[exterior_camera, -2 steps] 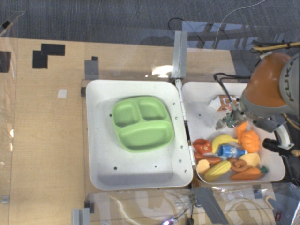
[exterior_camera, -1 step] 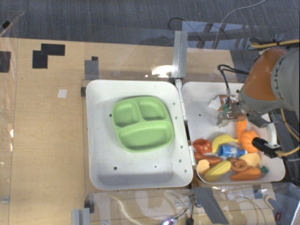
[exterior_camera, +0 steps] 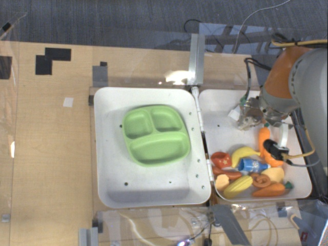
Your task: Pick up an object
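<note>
Picking progress: not yet showing a result, nothing seen rising clear of either bin.
Two-finger metal gripper (exterior_camera: 250,119): hanging over the bare far part of the shallow white right bin (exterior_camera: 220,106); gaping or clamped, cannot tell.
Heap of colourful plastic toy food (exterior_camera: 252,174): lying along that bin's near edge, apart from the gripper.
Yellow toy banana (exterior_camera: 245,154), red toy tomato (exterior_camera: 221,159): crowding against neighbours, likely complicating a clean grab.
Green divided plastic plate (exterior_camera: 156,135): sitting alone in the shallow white left bin (exterior_camera: 110,163), blocking nothing.

arm (exterior_camera: 306,78): enters from right | tool (exterior_camera: 250,118): lowered, angled leftward
</note>
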{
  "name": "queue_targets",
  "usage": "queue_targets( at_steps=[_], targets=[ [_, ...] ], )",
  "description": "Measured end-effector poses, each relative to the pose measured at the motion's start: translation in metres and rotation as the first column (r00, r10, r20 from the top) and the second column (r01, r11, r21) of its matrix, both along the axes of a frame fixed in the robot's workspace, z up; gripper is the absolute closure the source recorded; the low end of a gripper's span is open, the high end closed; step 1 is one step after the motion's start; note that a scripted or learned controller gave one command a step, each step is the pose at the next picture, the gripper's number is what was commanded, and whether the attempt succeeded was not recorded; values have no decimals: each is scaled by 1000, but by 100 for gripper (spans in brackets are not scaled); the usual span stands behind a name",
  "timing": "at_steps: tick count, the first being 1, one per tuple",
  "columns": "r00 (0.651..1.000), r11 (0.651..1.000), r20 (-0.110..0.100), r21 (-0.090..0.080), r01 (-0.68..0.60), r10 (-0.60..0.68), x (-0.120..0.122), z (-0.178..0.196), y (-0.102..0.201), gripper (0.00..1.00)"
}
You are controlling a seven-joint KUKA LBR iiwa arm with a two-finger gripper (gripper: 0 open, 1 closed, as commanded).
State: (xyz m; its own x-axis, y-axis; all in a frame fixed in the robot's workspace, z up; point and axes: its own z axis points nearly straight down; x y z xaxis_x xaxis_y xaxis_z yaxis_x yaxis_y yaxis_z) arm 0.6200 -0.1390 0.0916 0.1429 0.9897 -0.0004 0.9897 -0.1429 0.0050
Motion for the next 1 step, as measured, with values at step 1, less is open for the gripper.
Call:
queue_targets(
  at_steps=[1],
  targets=[
    [1000,1000,0,0,0,0,0,0,0,0]
  ],
)
